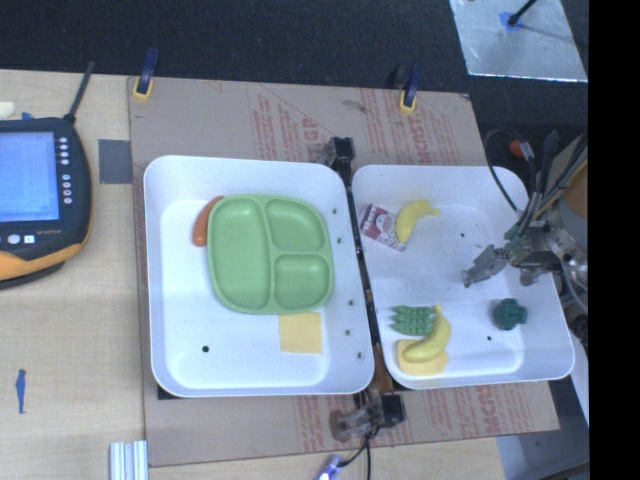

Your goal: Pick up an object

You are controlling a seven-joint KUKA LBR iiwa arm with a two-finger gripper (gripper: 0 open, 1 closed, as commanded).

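Your hand [482, 268] hangs over the right bin [455, 368], near its right wall, with its two fingers spread apart and nothing between them. Taking that right bin as your reference: a dark green object [509, 314] lies on its floor just below and right of the hand, apart from the fingers. Toward the bin's lower left corner you see a yellow banana [428, 343] touching a spiky green toy [414, 318] that sits just above it. Near the bin's upper left lie a second yellow banana [414, 217] and, just beside it on the left, a small red-and-white packet [377, 224]. Left of the right bin, touching it along the shared edge, the left bin [170, 268] holds a green divided plate [271, 254], an orange piece [203, 222] tucked at the plate's left rim, and a yellow square [301, 333] just below the plate. Further left, on the desk [60, 368], rests the control pendant [40, 198].
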